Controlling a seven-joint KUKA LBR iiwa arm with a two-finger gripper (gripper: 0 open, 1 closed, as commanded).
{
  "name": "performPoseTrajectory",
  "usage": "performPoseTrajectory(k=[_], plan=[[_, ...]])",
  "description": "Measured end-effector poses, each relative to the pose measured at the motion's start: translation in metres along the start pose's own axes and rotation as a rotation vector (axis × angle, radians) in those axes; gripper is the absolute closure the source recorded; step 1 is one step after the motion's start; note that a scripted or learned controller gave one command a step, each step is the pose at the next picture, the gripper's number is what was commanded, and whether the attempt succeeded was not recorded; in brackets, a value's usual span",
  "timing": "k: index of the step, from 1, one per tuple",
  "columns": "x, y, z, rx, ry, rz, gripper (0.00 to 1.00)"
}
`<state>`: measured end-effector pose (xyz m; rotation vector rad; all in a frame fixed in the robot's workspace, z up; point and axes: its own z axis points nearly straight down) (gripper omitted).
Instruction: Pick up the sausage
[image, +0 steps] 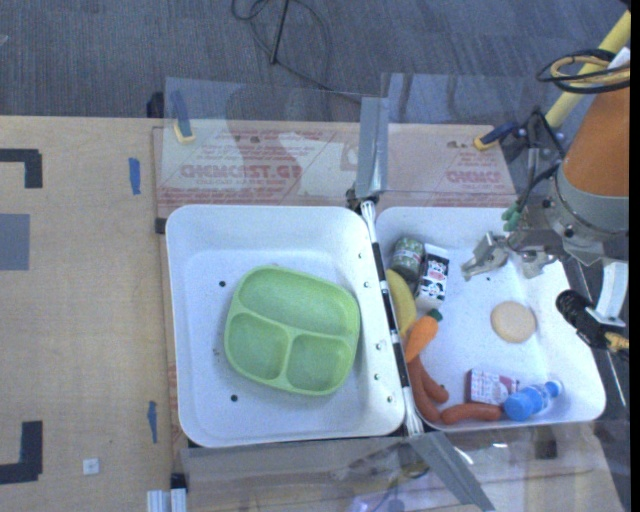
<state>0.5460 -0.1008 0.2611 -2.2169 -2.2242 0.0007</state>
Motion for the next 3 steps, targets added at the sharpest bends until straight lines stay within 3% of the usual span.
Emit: performPoseTrajectory(k=[1, 2, 3], plan=[[0.041, -0.002, 0.077, 0.001, 0.0, -0.111, 0.0], [-0.002, -0.06, 0.174, -0.005, -0.001, -0.068, 0.0], [-0.022, -0.065, 0.175, -0.006, 0.001, -0.102, 0.0]])
